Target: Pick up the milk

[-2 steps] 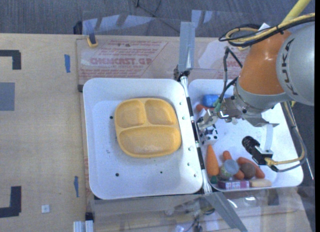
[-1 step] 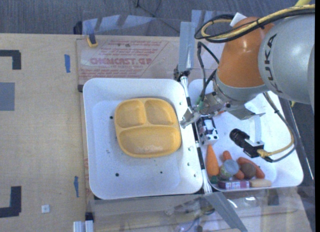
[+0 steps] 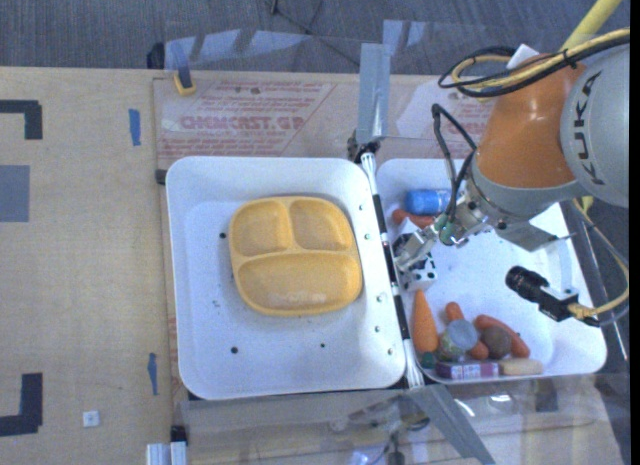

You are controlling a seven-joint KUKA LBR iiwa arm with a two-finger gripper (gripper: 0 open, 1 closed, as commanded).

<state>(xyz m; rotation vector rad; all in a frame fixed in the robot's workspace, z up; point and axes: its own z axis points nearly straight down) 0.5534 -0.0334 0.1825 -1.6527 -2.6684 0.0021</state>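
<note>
Leftward first: left bin (image 3: pixel 200 283) carries yellow divided plate (image 3: pixel 296 254) at centre. Right bin (image 3: pixel 585 353): milk (image 3: pixel 421 267), small cow-patterned carton, sits at left wall, mid-length. Gripper (image 3: pixel 412 248) just above it, touching or nearly; claw state cannot tell. Blue can (image 3: pixel 427 200) near top edge, carrot (image 3: pixel 424 321) below. Carton likely light, slick, crushable; best grip across flat sides.

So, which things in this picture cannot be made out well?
- Gripper, camera view: small and dark over the black-and-white carton; whether the fingers are open or shut cannot be told.
- Carton: partly under the gripper, its print too small to read.
- Blue can: its right end is hidden by the arm.
- Right bin: its far corner is covered by the arm.
</note>
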